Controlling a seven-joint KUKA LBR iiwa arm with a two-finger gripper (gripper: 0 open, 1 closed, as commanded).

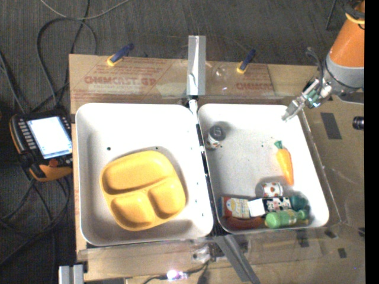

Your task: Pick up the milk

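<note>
While gripper [294,109] hovers at right bin's [249,158] far right corner, finger state unclear, milk [276,205] lies at near edge among clutter, long axis left-right, well apart, toward camera.

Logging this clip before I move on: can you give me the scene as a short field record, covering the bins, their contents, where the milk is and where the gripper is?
left bin: holds a yellow divided tray
right bin: carrot, small grey can, cluster of items at the near edge
milk: cow-patterned carton, lying in that cluster beside a green bottle
gripper: above the right bin's far right corner, away from the milk, holding nothing
task state: milk not yet picked up
</note>
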